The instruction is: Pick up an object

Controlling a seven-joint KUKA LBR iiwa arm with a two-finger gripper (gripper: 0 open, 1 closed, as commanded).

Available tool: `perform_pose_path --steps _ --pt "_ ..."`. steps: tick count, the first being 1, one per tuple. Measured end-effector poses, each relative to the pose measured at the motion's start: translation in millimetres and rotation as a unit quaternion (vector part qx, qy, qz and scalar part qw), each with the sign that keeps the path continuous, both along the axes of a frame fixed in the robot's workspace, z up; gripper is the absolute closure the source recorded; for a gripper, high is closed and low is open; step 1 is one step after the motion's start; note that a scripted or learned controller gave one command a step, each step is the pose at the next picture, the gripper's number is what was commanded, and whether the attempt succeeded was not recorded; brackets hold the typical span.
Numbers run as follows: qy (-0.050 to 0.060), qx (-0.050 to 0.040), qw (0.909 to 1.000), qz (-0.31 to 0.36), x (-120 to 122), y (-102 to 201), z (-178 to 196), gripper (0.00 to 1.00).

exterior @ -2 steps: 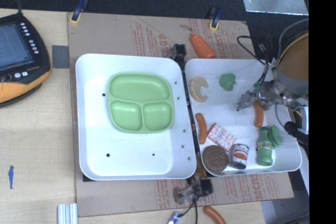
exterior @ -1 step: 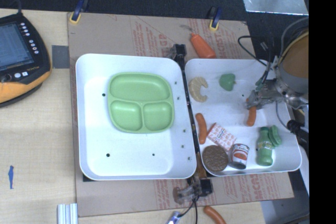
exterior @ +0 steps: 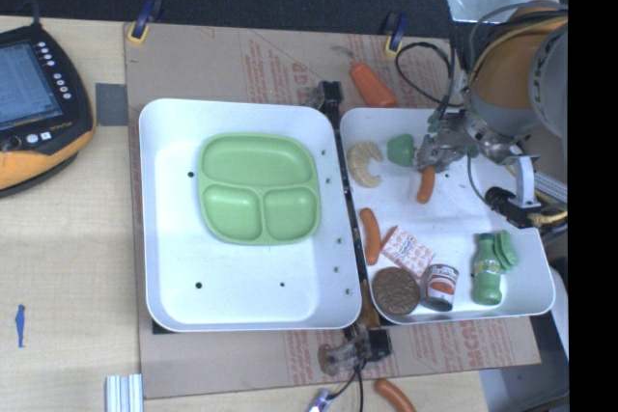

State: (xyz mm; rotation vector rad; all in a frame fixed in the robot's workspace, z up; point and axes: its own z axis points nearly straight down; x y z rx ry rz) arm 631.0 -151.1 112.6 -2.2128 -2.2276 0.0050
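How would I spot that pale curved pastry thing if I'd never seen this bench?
Find the right bin, the crowded one. Look in its far left corner, beside the wall shared with the left bin. The croissant lies there, a beige crescent beside a round green toy, the one pale curved piece among orange sausages.

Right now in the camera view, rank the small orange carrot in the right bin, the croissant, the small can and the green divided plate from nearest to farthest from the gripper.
1. Small orange carrot, just below the gripper.
2. Croissant, right bin's left side.
3. Small can, right bin's near edge.
4. Green divided plate, in the left bin.
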Motion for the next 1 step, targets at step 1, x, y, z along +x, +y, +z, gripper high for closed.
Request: perform_pose_path --steps 1 --pt "0.000 0.0009 1.0000 -0.001 25.5 48.3 59.5 1.00"
